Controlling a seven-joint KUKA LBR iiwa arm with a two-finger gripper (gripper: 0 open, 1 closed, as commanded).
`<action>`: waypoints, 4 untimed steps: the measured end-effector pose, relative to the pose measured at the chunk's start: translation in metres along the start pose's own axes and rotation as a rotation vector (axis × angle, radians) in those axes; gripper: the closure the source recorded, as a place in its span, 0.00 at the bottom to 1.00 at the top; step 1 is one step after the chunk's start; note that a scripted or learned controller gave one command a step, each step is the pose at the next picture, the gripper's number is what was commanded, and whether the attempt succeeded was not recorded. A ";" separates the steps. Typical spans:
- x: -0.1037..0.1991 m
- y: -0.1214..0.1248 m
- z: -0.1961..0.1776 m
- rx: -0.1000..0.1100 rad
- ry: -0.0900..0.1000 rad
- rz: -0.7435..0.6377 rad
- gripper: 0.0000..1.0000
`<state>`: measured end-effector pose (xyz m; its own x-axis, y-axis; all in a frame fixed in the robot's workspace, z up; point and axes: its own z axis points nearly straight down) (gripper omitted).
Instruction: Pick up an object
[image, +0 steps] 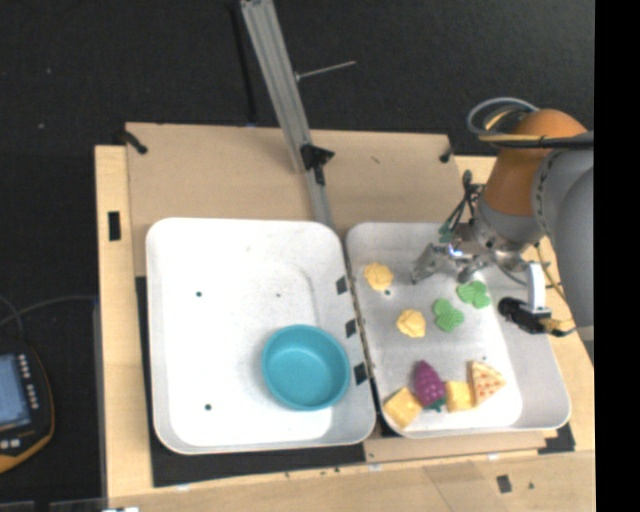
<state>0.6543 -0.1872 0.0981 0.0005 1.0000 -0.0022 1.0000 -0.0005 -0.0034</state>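
The right bin (545, 385) holds several toy foods: a yellow piece (378, 276) at its upper left, another yellow piece (411, 322) in the middle, and two green pieces (448, 316) (474, 294). Along the front lie purple grapes (428, 384), a yellow block (403, 407), a small yellow piece (458, 396) and a pizza slice (486, 380). My gripper (447, 264) hangs over the back of this bin, above and left of the green pieces. Its fingers are spread open with nothing between them.
The left bin (190, 300) holds a blue bowl (300, 366) near its front right corner. A slanted metal pole (290, 100) stands behind the bins. A hand-held controller (15, 395) lies off the bench at far left.
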 end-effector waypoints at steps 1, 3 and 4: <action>-0.001 0.002 -0.016 -0.009 -0.003 -0.002 1.00; -0.006 0.002 -0.122 -0.006 0.000 -0.002 1.00; -0.007 0.002 -0.173 -0.006 0.000 -0.003 1.00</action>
<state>0.6566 -0.1942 0.2713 -0.0029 1.0000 -0.0021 1.0000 0.0030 0.0026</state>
